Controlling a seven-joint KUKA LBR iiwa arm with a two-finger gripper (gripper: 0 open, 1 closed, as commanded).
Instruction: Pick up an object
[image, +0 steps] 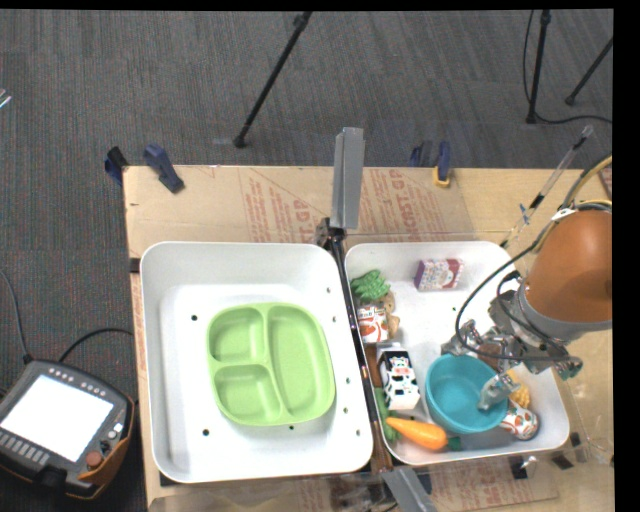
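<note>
The gripper (497, 385) is hanging over the blue bowl (462, 395) at the right bin's (470, 248) five o'clock corner; whether it is open or closed cannot be told. I judge it risks catching the bowl's rim or nudging the toys packed alongside. A toy carrot (420, 432) is lying at the bowl's seven o'clock, a cow-print box (401, 379) at nine, a small pink-and-white carton (438, 272) farther off at twelve. The left bin (180, 265) is bearing a green divided plate (270, 363).
</note>
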